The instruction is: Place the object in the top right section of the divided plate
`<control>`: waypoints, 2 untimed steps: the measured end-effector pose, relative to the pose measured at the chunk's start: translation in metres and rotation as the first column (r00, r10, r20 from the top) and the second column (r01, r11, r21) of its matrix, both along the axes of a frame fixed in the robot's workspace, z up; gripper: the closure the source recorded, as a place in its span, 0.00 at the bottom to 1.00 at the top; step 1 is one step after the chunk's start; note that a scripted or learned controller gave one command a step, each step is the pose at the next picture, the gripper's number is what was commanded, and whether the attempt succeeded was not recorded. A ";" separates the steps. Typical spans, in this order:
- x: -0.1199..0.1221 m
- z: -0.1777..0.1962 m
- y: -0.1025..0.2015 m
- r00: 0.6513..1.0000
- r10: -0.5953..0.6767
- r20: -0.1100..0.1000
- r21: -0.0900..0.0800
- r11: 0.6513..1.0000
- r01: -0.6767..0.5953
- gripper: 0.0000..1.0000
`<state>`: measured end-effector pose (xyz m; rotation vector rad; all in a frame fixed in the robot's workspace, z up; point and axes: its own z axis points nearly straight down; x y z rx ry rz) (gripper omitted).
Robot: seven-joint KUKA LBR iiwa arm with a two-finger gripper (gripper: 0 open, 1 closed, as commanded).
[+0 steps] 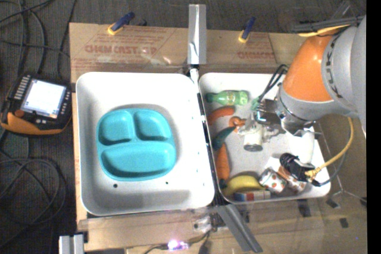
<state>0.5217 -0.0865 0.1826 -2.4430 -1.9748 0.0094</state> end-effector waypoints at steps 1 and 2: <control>0.022 0.032 0.086 0.997 -0.079 0.001 0.001 0.997 0.079 1.00; 0.052 -0.001 0.167 0.987 -0.161 -0.001 -0.001 0.987 0.161 1.00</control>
